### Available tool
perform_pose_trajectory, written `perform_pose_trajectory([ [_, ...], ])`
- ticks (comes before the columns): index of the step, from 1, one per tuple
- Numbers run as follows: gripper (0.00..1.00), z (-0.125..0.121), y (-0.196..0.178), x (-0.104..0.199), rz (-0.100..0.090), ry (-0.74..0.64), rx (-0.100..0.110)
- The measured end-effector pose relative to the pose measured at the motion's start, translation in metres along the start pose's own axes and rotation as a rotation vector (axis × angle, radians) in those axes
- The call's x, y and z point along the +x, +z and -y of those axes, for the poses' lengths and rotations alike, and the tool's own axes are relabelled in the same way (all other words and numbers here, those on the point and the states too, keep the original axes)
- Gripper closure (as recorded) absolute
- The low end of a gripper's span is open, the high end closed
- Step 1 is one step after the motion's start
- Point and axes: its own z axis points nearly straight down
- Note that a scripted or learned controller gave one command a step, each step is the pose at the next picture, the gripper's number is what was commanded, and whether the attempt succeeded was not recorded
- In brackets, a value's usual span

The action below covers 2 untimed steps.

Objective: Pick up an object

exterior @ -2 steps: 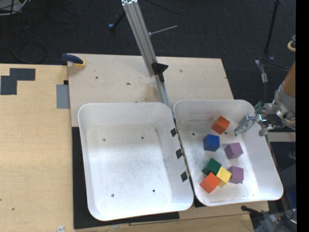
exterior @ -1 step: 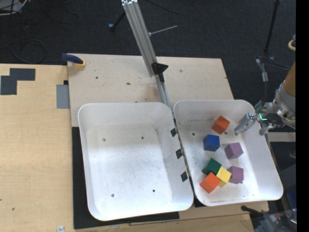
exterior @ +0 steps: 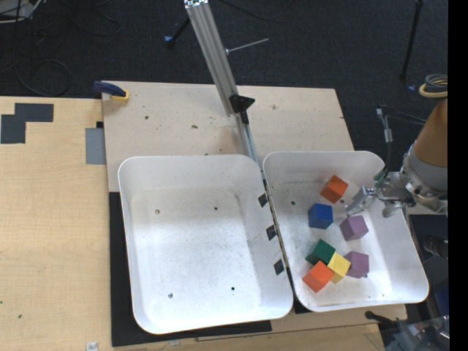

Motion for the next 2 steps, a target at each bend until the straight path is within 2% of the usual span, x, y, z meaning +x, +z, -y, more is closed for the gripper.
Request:
perform_pose_trajectory([
  [1,0.0,0.006,0.045,0.002,-0.001,-0.001,0.0],
  [2,0.0,0.003,0.06,0.0,0.004,-0.003,-0.012],
])
